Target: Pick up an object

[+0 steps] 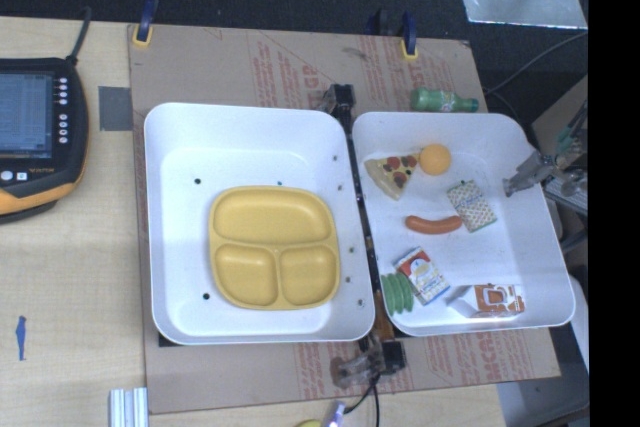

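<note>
Two bins: in the left bin (170, 215) we see a yellow divided tray (273, 246); in the right bin (535, 245) a pizza slice (392, 171), orange ball (434, 159), sausage (433, 225) with its long axis left-right, and cartons. The gripper (518, 181) sits at the right rim, everything lying to its left; we cannot tell its jaw state.
</note>
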Robot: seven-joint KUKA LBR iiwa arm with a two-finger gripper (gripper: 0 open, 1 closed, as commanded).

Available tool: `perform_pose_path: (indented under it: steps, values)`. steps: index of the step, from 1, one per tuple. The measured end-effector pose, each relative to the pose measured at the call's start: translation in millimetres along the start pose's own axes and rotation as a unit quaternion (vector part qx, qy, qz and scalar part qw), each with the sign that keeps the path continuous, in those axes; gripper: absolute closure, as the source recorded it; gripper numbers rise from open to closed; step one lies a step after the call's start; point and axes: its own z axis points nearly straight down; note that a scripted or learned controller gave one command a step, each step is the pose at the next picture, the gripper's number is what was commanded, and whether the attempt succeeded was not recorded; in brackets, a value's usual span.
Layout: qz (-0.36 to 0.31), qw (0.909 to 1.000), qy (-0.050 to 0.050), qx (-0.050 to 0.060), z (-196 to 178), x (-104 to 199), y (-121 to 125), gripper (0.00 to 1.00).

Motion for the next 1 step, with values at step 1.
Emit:
perform_pose_path:
  steps: [1]
  values:
    - [-0.001, 1.0, 0.0, 0.001, 115.8, 45.2, 71.0, 0.0]
